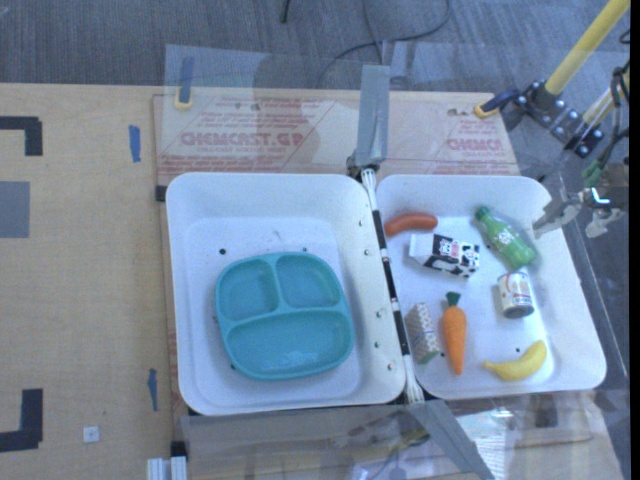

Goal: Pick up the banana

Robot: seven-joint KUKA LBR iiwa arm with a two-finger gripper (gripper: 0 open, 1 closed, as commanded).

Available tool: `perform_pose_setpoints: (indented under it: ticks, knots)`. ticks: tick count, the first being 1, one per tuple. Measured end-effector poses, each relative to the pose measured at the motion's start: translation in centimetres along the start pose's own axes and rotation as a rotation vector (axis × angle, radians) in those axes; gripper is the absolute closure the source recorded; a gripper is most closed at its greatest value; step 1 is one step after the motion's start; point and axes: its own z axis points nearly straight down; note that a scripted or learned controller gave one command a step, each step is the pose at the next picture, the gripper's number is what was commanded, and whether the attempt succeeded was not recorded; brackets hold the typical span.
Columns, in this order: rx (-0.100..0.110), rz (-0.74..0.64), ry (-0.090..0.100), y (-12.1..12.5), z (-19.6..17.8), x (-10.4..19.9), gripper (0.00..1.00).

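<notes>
The yellow banana (pixel 520 363) lies flat in the right bin (pixel 580 363), close to its front right corner. My gripper (pixel 578 208) sits at the right edge of the view, over the right bin's far right rim. It is well behind the banana and apart from it, with the green bottle just to its left. Little of the gripper shows, and nothing is seen held in it.
The right bin also holds a green bottle (pixel 505 238), a small can (pixel 515 293), a carrot (pixel 455 336), a snack packet (pixel 422 330), a black-and-white carton (pixel 445 253) and a sausage (pixel 410 223). A teal divided plate (pixel 285 313) lies in the left bin (pixel 190 208).
</notes>
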Motion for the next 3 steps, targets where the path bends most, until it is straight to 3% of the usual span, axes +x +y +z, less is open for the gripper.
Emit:
perform_pose_setpoints:
  ticks: [1,2,3]
  knots:
    - [0.004,0.219,0.002,-5.8,7.2,2.8,0.00]
    - [0.003,0.234,0.001,-7.6,17.1,2.0,0.00]
    - [0.000,-0.011,0.000,-7.4,-0.2,2.4,0.00]
